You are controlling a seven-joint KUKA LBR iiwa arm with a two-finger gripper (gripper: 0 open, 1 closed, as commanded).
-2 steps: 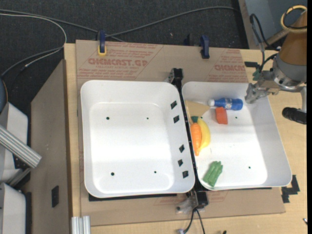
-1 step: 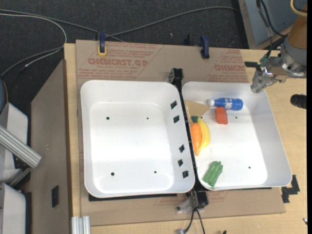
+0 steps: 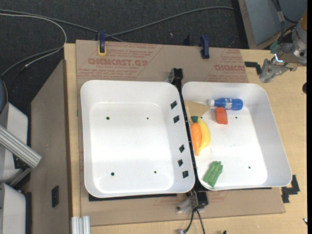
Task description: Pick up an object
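The right bin point(image 3: 273, 145) holds several small objects. A blue bottle with a white cap point(image 3: 226, 103) lies near its back edge, with a red block point(image 3: 222, 115) just in front of it. An orange carrot point(image 3: 196, 137) and a yellow banana point(image 3: 205, 133) lie side by side against the left wall. A green object point(image 3: 213, 173) lies near the front left corner. My gripper point(image 3: 271, 70) hangs outside the bin, above the bench beyond the back right corner, well away from every object and holding nothing.
The left bin point(image 3: 92, 130) stands beside the right one, with a black divider point(image 3: 183, 130) between them. Two clamps point(image 3: 102, 43) point(image 3: 205, 47) grip the cardboard's back edge. Cables run over the dark floor behind.
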